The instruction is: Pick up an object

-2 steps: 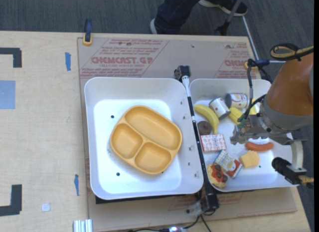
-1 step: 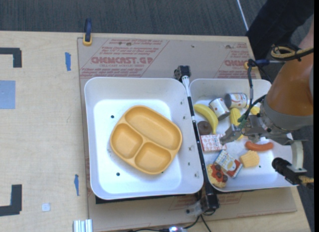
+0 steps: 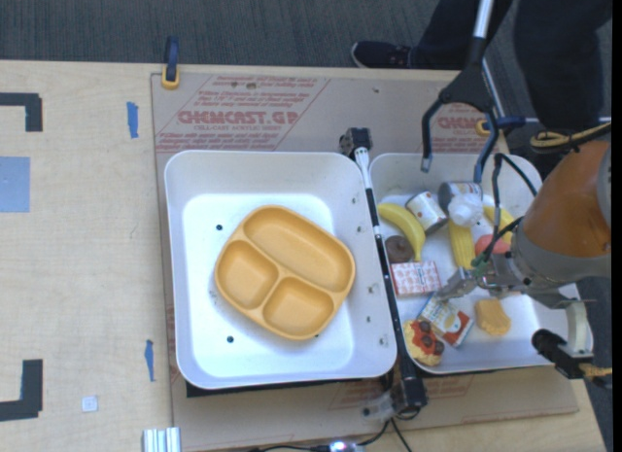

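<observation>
The right bin (image 3: 389,173) holds several small objects. A yellow banana (image 3: 403,226) lies at its left, with a small can (image 3: 425,209) and a white crumpled item (image 3: 465,209) behind it. A second yellow piece (image 3: 462,244) lies upright in the middle. A red and white packet (image 3: 416,277), a brown round piece (image 3: 397,246), a colourful pouch (image 3: 444,324) and an orange-yellow block (image 3: 494,318) lie nearer the front. My gripper (image 3: 459,286) hangs low over the middle of this bin, between the red and white packet and the orange-yellow block, just above the colourful pouch.
The left bin (image 3: 185,246) holds a yellow divided plate (image 3: 284,271). A black clamp bar (image 3: 374,236) runs between the two bins. Cables and a black hose (image 3: 457,100) hang over the far side of the right bin. A person's shoe (image 3: 384,53) stands behind the bench.
</observation>
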Motion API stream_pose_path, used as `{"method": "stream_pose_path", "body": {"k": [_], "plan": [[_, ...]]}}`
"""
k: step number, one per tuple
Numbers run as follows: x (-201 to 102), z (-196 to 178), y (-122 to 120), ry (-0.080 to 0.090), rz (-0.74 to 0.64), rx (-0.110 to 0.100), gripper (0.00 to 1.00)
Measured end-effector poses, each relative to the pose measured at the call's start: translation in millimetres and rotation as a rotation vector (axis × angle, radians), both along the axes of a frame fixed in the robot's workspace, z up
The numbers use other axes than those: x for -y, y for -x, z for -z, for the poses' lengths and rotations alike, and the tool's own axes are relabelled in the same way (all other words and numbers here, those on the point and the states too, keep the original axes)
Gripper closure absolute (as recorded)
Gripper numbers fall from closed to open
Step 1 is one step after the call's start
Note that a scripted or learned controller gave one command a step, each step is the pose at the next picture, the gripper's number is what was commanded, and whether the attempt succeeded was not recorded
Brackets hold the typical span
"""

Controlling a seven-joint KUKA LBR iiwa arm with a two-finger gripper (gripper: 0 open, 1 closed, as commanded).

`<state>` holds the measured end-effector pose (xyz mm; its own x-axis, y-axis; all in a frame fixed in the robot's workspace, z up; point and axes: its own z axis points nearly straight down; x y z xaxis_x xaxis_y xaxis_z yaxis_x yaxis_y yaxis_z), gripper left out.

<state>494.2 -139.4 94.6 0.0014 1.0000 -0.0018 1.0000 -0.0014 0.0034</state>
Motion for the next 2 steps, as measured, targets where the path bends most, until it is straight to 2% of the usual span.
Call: {"method": "stream_pose_path", "body": {"k": [1,2], "plan": [[-36.2,5.4,7.2,0.003,0.001,0.010,0.00],[-37.3,5.2,9.7,0.004,0.001,0.014,0.00]]}}
